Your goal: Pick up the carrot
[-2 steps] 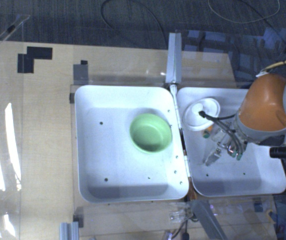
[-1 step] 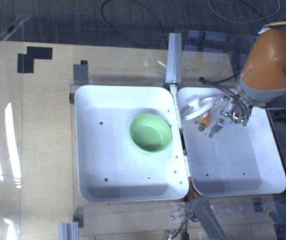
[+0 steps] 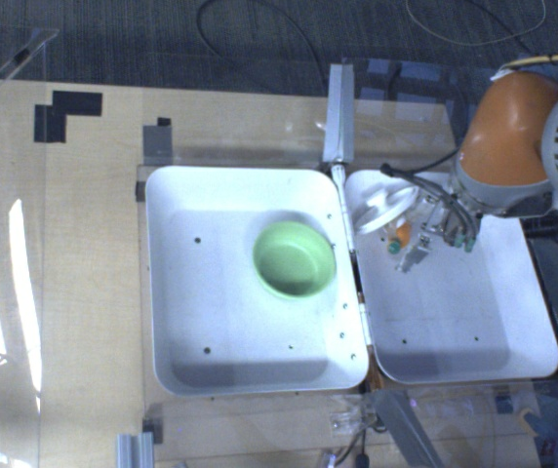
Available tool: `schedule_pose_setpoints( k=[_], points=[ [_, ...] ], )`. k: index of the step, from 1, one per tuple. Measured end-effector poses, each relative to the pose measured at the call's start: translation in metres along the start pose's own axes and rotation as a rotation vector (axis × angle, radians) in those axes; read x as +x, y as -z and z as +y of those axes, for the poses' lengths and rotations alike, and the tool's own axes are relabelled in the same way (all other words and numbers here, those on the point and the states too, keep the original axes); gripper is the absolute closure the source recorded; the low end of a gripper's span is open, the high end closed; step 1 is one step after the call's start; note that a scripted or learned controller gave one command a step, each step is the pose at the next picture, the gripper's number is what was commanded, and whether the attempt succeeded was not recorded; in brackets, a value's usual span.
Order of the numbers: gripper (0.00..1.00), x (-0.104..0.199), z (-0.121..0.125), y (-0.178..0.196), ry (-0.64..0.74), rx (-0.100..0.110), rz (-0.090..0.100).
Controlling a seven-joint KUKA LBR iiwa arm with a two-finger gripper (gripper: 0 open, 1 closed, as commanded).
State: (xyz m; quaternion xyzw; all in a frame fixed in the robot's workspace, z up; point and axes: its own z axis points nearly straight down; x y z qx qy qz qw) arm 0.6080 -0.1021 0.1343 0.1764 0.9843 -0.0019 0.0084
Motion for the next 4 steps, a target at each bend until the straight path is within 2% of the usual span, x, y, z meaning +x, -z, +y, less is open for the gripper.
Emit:
schedule_pose_setpoints(
  k=[1, 2, 3, 4],
  points=[
    [0.00, -0.045, -0.012, -0.039, 0.122, -0.002, 0.001],
    [1.00, -0.045, -0.012, -0.031, 0.119, -0.002, 0.007],
    [1.00, 0.007, 0.036, 0.051, -0.083, -0.004, 0.009],
    [1.00, 0.005, 0.103, 0.078, -0.151, -0.004, 0.010]
  ],
)
